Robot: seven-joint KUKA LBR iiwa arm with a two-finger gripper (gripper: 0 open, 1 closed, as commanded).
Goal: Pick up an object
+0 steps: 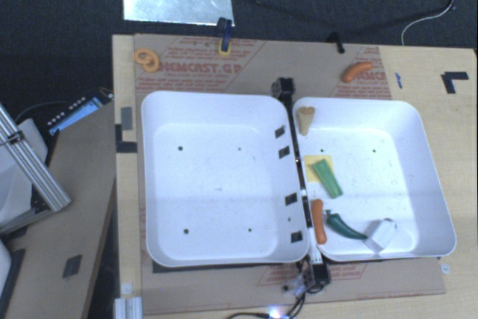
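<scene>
The right bin [422, 153] holds several small items. A green block [327, 178] lies on a yellow square [317, 166] near the bin's left wall. An orange carrot-like piece [319, 221] rests along the left wall toward the front. Beside it lies a dark green pepper-shaped piece [345, 226], and a white block [382, 234] sits at the front. A tan cone [306, 116] leans in the back left corner.
The left bin [216, 175] sits beside the right one, joined by black clips [284, 152]. On the bench behind the bins lie an orange sausage shape [357, 72], a pretzel [147, 60] and a yellow-blue clamp [224, 37].
</scene>
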